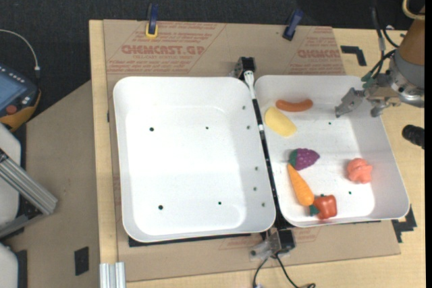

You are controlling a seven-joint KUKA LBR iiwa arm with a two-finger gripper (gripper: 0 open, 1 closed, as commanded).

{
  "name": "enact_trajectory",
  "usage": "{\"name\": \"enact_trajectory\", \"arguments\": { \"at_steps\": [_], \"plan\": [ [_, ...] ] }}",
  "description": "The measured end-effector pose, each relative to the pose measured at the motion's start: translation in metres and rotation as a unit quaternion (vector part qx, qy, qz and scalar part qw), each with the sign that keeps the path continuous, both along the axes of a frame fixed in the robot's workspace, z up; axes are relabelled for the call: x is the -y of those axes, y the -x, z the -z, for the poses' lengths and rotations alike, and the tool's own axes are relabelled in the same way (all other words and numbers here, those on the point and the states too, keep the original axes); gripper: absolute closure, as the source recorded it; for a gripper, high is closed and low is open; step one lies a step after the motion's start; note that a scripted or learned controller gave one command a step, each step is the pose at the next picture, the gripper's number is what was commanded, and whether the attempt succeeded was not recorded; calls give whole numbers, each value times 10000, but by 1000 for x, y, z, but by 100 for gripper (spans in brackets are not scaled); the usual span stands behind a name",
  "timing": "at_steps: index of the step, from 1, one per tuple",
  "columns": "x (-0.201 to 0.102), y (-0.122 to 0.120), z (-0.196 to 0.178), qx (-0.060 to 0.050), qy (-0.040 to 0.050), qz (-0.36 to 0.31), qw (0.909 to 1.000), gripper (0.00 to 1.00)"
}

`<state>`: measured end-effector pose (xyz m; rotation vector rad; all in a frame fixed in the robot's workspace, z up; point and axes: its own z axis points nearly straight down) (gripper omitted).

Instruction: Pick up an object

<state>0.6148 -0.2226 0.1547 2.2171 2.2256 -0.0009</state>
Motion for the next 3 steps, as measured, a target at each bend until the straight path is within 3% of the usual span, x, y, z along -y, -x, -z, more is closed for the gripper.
{"name": "enact_trajectory", "arguments": {
  "at_steps": [1, 2, 3],
  "plan": [
    [1, 1, -17, 24, 12, 5, 10000, 100],
    [2, 87, 3, -39, -18, 41, 10000, 100],
    [-96, 34, 18, 20, -10, -28, 10000, 100]
  ]
}}
